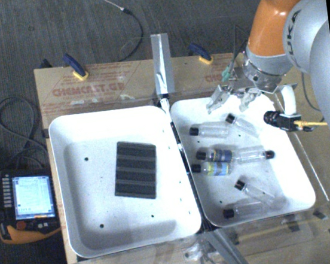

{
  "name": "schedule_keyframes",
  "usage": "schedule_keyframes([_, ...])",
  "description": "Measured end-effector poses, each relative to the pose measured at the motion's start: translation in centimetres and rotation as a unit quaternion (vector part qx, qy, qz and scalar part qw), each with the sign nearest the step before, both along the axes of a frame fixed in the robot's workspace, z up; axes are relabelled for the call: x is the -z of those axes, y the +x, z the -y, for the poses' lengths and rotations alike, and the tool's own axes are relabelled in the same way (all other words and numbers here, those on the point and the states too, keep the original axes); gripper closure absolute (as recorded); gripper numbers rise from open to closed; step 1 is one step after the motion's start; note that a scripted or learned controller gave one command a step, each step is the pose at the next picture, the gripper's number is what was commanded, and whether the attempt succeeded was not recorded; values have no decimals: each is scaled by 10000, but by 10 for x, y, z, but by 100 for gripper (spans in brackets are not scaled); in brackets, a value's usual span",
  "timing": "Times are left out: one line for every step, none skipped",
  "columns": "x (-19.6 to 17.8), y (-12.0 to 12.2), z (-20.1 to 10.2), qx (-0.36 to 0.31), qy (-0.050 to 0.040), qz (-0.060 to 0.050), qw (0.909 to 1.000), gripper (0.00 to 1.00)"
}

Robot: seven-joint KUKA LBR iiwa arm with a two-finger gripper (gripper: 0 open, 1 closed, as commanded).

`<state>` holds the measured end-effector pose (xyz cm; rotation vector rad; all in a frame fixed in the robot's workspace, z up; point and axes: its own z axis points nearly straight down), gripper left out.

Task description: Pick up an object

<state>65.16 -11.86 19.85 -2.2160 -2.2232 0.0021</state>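
Camera view, from above at a slant: grey KUKA arm w/ orange wrist band (pixel 271 21) reaches in over the far end of the right-hand shallow white bin (pixel 305 185). Left of that bin, touching it rim to rim, sits the second shallow white bin (pixel 68 171), w/ a flat black ribbed rectangular pad (pixel 135 169) lying near its middle. The two-finger gripper (pixel 233 98) hangs above the right bin's far rim, fingers spread apart, nothing between them. In the right bin lie several small clear plastic vials w/ black caps, scattered. Nearest the tool: the clear vial w/ black cap by the far wall (pixel 212 130), just below & slightly left of the fingertips, long axis roughly across the bin, left to right. Toward the bin's centre: a blue-and-yellow labelled vial (pixel 219 156). Likely next step, by my read: a short drop toward the near viewer side, fingers straddling the vial's short axis.
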Motion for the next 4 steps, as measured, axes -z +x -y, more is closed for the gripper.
schedule_keyframes([58,-32,61,-428,-8,0,9991,0])
schedule_keyframes([108,12,95,-737,58,8,9973,0])
schedule_keyframes([98,14,97,-747,-12,61,9972,100])
schedule_keyframes([99,14,93,-763,23,38,9971,0])
